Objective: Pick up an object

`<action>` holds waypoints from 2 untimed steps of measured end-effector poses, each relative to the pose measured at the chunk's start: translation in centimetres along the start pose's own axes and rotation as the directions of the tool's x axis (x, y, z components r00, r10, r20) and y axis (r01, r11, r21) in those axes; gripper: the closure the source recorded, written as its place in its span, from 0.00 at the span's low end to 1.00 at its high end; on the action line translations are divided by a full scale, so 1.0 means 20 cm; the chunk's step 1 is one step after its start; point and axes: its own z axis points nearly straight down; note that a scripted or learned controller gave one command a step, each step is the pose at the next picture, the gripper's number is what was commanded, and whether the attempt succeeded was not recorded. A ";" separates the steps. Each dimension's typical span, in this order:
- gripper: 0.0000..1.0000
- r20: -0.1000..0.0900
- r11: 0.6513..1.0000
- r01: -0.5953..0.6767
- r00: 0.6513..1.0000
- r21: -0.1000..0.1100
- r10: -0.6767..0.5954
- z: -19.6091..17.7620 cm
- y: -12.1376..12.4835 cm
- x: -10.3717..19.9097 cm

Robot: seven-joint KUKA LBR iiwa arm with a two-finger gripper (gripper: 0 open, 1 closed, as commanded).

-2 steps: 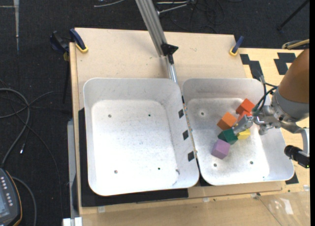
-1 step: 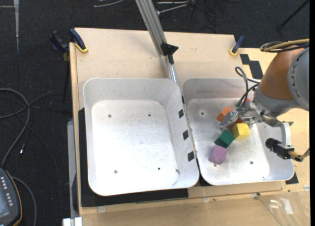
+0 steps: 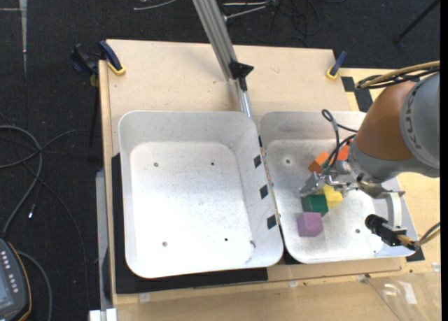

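While the claw (image 3: 323, 185) hangs low over the right bin (image 3: 294, 141), its finger state cannot be told. Green block (image 3: 316, 203), yellow block (image 3: 334, 198) and purple block (image 3: 309, 224) sit crowded — closing could nudge one aside, grasping nothing.

Arm (image 3: 406, 127) enters from right edge, orange band uppermost, wrist angled down toward the right bin's (image 3: 280, 134) centre. Gripper (image 3: 316, 187) low over the bin floor, pointing left; finger state unreadable from above.
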 end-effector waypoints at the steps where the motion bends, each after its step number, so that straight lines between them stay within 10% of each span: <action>1: 1.00 0.002 1.000 -0.003 1.000 -0.003 0.003 -0.05 0.01 -0.01; 2: 1.00 0.005 1.000 -0.006 1.000 -0.009 0.006 -0.66 -0.17 -0.13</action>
